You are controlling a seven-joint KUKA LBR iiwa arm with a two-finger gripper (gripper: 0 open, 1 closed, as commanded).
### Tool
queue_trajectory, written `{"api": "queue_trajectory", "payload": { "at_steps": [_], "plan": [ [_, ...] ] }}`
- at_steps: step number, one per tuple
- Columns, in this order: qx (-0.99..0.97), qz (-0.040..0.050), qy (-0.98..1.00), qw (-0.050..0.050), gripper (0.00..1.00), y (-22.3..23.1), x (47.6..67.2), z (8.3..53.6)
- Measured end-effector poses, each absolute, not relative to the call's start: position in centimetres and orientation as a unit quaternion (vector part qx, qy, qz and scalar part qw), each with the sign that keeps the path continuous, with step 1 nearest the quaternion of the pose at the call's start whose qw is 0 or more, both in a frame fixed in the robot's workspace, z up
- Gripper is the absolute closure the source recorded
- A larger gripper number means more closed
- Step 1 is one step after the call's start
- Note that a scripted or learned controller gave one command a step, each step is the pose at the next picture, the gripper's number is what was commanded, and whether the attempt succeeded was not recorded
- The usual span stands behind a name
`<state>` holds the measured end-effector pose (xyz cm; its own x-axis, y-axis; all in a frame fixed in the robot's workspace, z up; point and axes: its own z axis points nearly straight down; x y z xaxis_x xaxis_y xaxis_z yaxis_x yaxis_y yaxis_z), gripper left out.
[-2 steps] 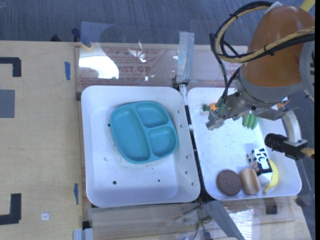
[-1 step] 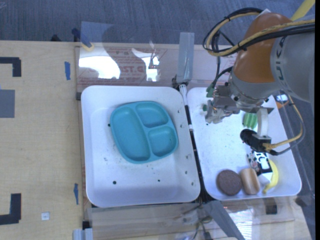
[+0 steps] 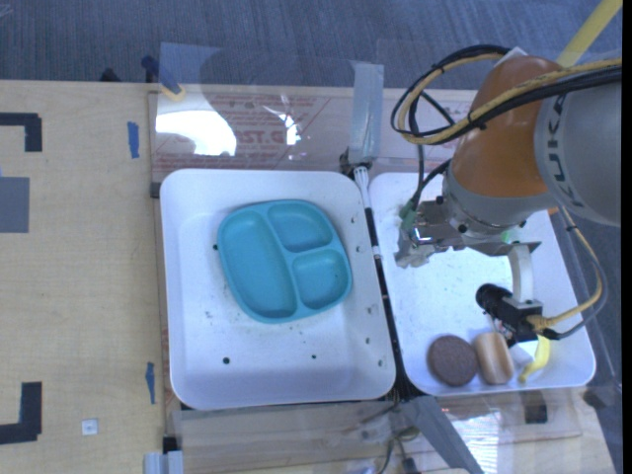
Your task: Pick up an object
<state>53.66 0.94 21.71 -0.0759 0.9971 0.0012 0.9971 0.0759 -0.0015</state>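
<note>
so the stuff to grab was all bunched in the near right corner of the right bin [image 3: 434, 299]: a brown round disc [image 3: 453, 359], a tan roll [image 3: 493, 357] touching it on its right, and a yellow piece [image 3: 535, 360] just past the roll, up against the bin's wall. all three sat flat on the bin floor, nothing lifted.

the gripper [image 3: 411, 245] was over the far left part of that same bin, close to the divider between the two bins and well apart from the three items. honestly couldn't tell from this angle if it was spread or pinched, and i saw nothing in it. the grey arm [image 3: 513, 156] with its orange band came in from the right above it.

the left bin [image 3: 197, 349] had a blue plate [image 3: 284, 260] with three compartments lying in the middle, turned a bit askew. both bins sat on a pale wood tabletop [image 3: 69, 294].
</note>
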Motion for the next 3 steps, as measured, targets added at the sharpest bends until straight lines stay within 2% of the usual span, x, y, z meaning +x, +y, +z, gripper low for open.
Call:
{"api": "queue_trajectory", "payload": {
  "at_steps": [1,2,3],
  "plan": [
    [-0.680,0.0001,-0.733,0.001,0.00,0.9,53.7,21.7],
    [-0.655,-0.0002,-0.755,-0.002,0.00,-4.7,60.6,23.9],
    [-0.681,0.0046,-0.732,0.005,0.00,-11.7,63.6,10.5]
  ]
}}
